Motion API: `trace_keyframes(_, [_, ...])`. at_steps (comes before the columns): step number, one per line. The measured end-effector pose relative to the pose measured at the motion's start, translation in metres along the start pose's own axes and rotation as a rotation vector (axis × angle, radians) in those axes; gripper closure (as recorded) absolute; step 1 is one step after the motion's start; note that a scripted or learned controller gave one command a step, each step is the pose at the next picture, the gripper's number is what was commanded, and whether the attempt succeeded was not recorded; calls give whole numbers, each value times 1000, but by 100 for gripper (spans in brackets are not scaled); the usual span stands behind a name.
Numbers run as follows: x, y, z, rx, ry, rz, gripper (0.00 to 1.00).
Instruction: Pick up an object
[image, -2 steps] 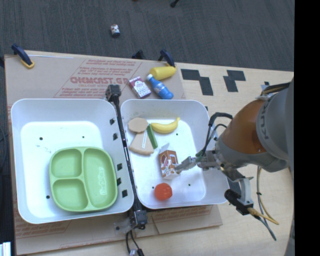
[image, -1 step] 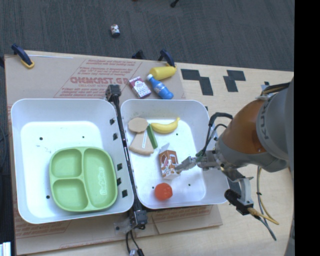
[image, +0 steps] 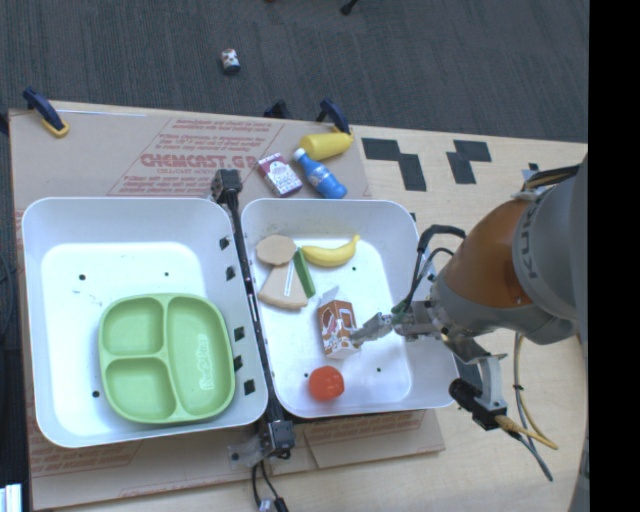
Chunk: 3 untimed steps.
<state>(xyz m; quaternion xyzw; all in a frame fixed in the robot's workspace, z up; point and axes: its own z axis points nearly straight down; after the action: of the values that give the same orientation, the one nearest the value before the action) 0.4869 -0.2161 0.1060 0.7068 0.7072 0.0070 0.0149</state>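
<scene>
Small brown-and-white printed carton (image: 336, 328) lies on the floor of the right white bin (image: 398, 225), a little right of that bin's middle, and it looks like the thing the arm is after. The pincer (image: 366, 331) reaches in from the bin's right wall, its tip just beside the carton's right edge, perhaps touching it. Whether its fingers are spread or closed I cannot tell; they merge into one grey shape at this slant, and nothing is visibly between them.

Around the carton, all inside the right bin: a round red tomato-like ball (image: 325, 383) sits just below it, a yellow plastic banana (image: 331, 252) lies above it, and two tan bread-shaped slices (image: 279, 270) with a thin green stick (image: 304, 272) rest up and to its left. A pale green three-compartment plate (image: 165, 356) fills much of the neighbouring left bin, well apart from the carton.

The risks, as I judge them: the carton lies flat and light, so a sideways approach may simply shove it toward the bin's left wall instead of trapping it. If the fingers close on one corner only, it could pivot and slip out on the lift. The red ball is near enough that a low sweep might knock it rolling. The arm's bulky orange-banded wrist (image: 495, 265) hangs over the bin's right wall, and dipping lower could catch the rim.
</scene>
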Motion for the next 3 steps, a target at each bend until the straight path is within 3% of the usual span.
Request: trace_keyframes(3, [1, 0, 0, 1, 1, -1, 0])
